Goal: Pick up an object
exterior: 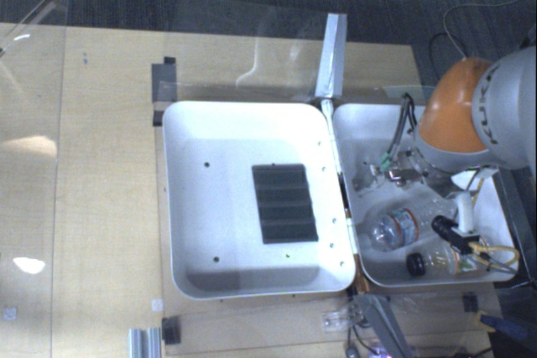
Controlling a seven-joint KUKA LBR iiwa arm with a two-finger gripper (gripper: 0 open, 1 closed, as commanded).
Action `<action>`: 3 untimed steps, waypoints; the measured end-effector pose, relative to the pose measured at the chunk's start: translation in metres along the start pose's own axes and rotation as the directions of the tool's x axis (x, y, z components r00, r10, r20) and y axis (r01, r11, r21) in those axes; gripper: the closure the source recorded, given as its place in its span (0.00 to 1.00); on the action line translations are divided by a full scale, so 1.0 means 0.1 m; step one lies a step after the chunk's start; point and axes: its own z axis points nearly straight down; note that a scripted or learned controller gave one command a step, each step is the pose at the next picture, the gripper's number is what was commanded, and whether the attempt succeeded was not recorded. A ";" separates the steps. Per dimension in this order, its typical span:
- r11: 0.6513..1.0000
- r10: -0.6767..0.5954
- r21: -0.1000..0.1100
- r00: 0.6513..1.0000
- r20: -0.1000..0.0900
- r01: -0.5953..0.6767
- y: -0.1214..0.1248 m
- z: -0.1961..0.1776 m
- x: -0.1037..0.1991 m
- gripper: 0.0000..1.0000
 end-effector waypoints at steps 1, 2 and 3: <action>0.982 -0.189 -0.012 0.982 0.006 0.189 -0.74 -0.03 -0.21 0.00; 0.962 -0.272 -0.006 0.962 0.006 0.272 -0.71 -0.02 0.21 0.00; 1.000 -0.015 0.007 1.000 0.000 0.015 -0.13 -0.11 -0.10 0.00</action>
